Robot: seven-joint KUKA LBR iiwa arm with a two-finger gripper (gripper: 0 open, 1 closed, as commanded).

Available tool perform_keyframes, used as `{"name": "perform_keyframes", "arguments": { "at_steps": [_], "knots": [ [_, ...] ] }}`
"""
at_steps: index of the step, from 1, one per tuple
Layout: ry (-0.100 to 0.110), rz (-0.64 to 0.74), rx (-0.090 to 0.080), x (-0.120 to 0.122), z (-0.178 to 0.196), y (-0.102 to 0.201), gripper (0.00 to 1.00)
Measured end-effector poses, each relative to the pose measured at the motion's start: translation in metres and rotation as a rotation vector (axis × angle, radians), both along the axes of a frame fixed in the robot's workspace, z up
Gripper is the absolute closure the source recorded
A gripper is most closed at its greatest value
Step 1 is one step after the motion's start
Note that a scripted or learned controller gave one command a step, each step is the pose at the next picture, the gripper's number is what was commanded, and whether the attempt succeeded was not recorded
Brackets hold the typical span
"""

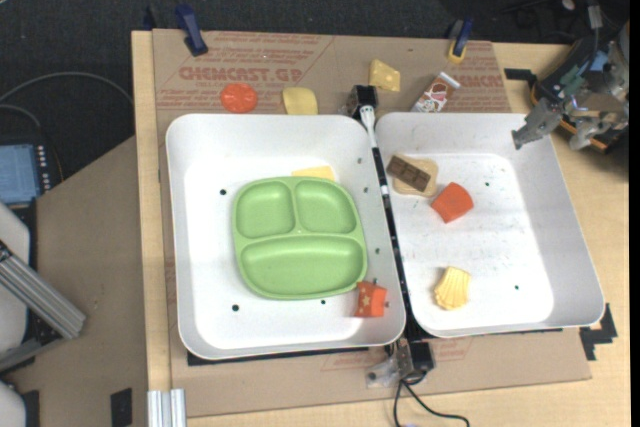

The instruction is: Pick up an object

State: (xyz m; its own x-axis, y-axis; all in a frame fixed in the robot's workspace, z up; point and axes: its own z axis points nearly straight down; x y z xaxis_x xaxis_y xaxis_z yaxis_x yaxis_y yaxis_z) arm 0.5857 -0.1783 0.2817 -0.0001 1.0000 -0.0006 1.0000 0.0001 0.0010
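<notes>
The right bin [540,245] holds a brown block on a tan piece [410,174], an orange-red block [452,202] and a yellow ridged piece [452,288]. In the left bin [200,215] lies a green divided plate [298,237] with a pale yellow piece [315,173] behind it and a small red object [371,299] at its front right corner. My gripper [532,125] hangs at the right bin's far right corner, over the rim, well apart from all the objects.
Behind the bins on the cardboard lie an orange round piece [238,97], two yellow pieces [299,100] [384,74], a black item [363,99] and a small packet [435,93]. Blue clamps [190,29] [459,37] hold the board's far edge.
</notes>
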Motion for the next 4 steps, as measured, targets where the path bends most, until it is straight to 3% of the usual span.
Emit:
{"name": "perform_keyframes", "arguments": {
  "at_steps": [1,2,3,4],
  "knots": [
    [0.010,-0.001,0.004,-0.047,-0.112,0.023,0.00],
    [-0.008,0.007,-0.001,0.044,-0.200,0.058,0.00],
    [-0.003,-0.003,0.001,-0.012,-0.194,0.066,0.00],
    [-0.007,-0.002,-0.001,-0.009,-0.184,0.066,1.00]
  ]
}}
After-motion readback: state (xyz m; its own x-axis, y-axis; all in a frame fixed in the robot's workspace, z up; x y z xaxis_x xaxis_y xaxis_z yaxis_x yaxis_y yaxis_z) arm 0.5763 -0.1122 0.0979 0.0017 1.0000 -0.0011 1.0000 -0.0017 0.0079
